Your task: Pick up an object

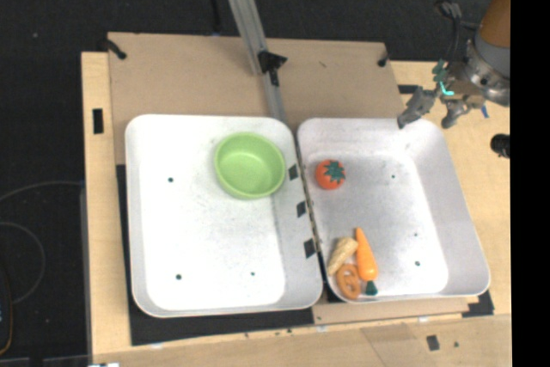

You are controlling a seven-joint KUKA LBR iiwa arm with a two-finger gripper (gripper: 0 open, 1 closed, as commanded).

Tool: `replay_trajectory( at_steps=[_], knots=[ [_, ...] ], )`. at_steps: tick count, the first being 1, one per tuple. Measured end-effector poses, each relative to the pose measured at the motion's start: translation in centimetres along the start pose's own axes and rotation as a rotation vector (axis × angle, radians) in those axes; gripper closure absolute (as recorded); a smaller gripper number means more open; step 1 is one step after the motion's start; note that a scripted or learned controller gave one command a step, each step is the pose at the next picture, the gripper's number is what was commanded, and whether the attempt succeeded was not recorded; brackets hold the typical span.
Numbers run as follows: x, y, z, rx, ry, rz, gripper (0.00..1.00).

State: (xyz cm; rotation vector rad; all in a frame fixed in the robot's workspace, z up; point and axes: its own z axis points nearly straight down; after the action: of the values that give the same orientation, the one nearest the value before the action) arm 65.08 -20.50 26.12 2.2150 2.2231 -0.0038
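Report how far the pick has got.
Done: nothing looks picked yet. The tomato, carrot and the other pieces beside it lie in the right bin, the green bowl in the left bin. In hand: the end effector hangs over the right bin's far corner, nothing between its fingers. Left: descend, grasp, lift.

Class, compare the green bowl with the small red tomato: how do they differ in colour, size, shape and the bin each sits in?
The light green plastic bowl is much larger than the small red toy tomato. The bowl is open and hollow, facing up; the tomato is a solid round ball with a green top. The bowl sits in the left white bin, the tomato in the right white bin. Both lie near the divide between the bins, untouched.
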Motion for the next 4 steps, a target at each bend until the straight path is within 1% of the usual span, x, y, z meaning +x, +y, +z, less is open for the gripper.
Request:
replay_trajectory(
  at_steps=[1, 2, 3, 4],
  knots=[
    [0.6, 0.1, 5.7, 0.002, 0.001, -0.002, 0.00],
    [0.6, -0.3, 9.9, 0.004, 0.001, 0.003, 0.00],
    [0.9, -0.3, 16.2, 0.006, 0.002, 0.000, 0.00],
    [0.8, -0.1, 14.6, -0.004, -0.001, -0.001, 1.00]
  ],
)
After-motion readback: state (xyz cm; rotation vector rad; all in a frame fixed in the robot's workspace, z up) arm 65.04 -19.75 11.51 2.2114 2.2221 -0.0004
